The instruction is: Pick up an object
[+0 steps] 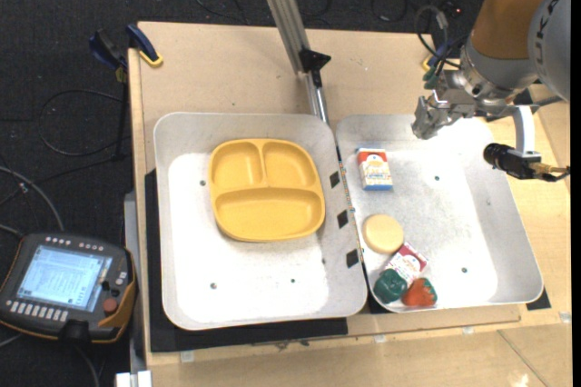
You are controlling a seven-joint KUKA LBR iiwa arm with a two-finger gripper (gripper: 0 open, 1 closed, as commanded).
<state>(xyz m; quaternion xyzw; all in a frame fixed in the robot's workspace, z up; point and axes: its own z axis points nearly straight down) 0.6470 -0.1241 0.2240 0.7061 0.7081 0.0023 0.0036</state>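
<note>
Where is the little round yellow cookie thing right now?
In the camera view, the round yellow piece lies in the right bin, near its left wall, below the small carton and just above the packet and green toy.

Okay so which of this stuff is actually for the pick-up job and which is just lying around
For the job:
hand
small carton
tan round piece
red and white packet
green toy
red toy
right bin

Lying about:
yellow divided plate
left bin
teach pendant
clamp
</note>
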